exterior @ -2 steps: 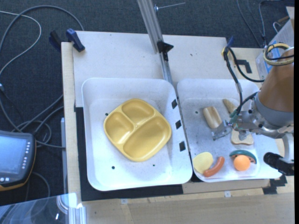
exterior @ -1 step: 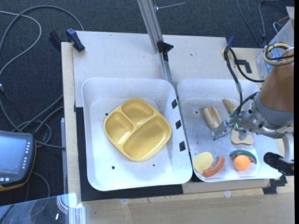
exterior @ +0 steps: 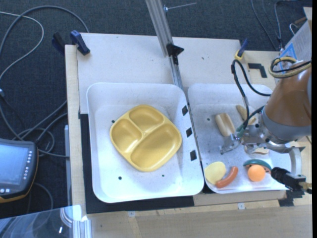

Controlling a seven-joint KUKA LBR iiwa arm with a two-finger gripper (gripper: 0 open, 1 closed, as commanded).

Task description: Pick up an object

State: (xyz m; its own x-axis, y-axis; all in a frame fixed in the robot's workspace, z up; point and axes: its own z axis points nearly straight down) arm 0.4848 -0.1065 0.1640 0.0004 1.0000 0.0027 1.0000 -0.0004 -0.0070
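No text, label, brand, number or sign can be read anywhere on the bench.

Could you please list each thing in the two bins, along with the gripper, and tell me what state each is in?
yellow divided plate: upright, lying loose in the left bin, compartments bare.
wooden block: lying flat in the right bin, untouched.
yellow disc: lying at the near edge, beside the sausage.
red sausage: lying flat, not held.
orange ball: resting, not held.
gripper: low in the right bin, nothing seen between its jaws.

Dark carpeted floor is seen around the desk. Black cables are strewn across it. A screen device lies at left.
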